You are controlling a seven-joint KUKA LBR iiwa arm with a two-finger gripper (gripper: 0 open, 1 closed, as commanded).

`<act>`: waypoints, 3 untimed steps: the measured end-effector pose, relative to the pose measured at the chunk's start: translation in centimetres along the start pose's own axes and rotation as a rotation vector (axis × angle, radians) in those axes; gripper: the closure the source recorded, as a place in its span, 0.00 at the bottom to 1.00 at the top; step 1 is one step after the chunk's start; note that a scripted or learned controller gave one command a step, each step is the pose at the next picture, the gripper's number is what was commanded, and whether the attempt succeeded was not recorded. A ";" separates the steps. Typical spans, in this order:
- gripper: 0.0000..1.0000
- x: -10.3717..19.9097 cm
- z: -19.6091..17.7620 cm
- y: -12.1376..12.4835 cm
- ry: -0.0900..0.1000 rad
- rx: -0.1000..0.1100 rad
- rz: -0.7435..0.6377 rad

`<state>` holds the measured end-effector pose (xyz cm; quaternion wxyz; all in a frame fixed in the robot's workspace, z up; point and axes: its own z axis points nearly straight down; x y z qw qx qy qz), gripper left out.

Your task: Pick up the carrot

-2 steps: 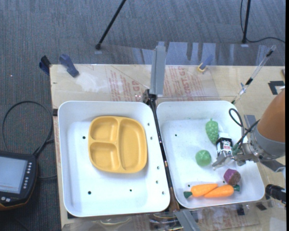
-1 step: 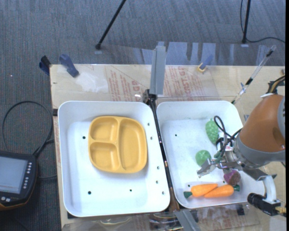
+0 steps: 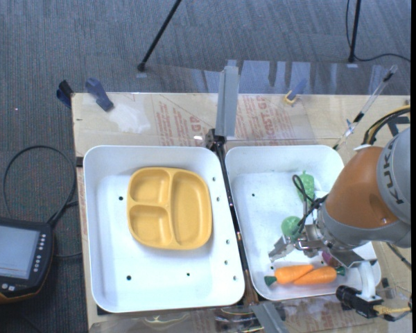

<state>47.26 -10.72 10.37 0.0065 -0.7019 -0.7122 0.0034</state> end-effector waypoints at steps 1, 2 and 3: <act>0.00 -6.4 -5.1 0.0 -0.004 -0.009 0.008; 0.00 -2.1 -1.2 0.0 0.000 -0.001 0.092; 0.00 -1.9 -1.8 0.0 -0.001 -0.005 0.064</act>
